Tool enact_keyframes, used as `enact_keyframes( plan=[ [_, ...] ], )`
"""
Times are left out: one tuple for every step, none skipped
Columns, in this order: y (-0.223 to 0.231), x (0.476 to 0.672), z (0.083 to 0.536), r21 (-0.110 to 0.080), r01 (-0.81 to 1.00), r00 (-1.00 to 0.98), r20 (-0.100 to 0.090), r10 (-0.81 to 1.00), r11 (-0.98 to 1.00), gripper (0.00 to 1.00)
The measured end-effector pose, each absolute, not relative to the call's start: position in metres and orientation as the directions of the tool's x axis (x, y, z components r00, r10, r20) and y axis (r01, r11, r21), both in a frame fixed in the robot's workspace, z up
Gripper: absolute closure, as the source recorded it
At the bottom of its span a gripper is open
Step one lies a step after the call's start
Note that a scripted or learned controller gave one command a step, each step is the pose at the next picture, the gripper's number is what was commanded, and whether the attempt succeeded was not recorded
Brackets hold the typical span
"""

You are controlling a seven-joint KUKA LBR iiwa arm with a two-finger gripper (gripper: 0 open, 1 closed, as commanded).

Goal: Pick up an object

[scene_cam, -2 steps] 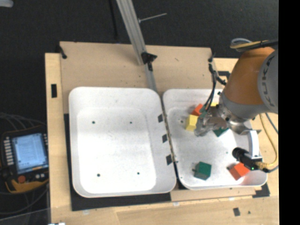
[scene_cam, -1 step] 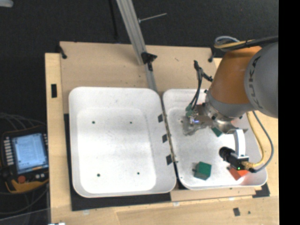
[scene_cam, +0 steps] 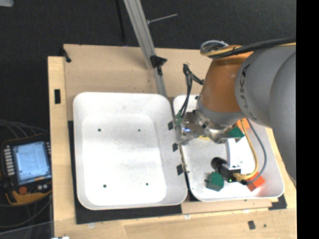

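Small dark-green blocky object [scene_cam: 215, 182]: lies in the shallow white bin on the view's right [scene_cam: 199, 195], near that bin's front edge and towards its front-left corner. My two-finger gripper [scene_cam: 219, 172] hangs just above and beside it. From this angle I cannot tell whether the gripper is released, clenched or grasping anything.

Small orange-red block [scene_cam: 255, 184]: same bin, by the front-right corner, apart from the green object.

A sliver of something green [scene_cam: 239, 132] peeks out under my grey arm with the orange band [scene_cam: 224, 88], too hidden to name.

My arm reaches in over the right bin's back half. Shallow white bin on the view's left [scene_cam: 119, 148]: bare floor showing, touching its neighbour along the shared side.
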State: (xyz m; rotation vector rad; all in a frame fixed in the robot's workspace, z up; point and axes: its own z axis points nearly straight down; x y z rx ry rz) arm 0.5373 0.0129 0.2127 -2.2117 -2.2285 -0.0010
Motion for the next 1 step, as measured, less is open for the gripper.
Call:
enact_keyframes(
  plan=[
    [0.0668,0.5431,0.2280,0.002,1.000,-0.009,0.002,1.000,0.009,1.00]
  ],
)
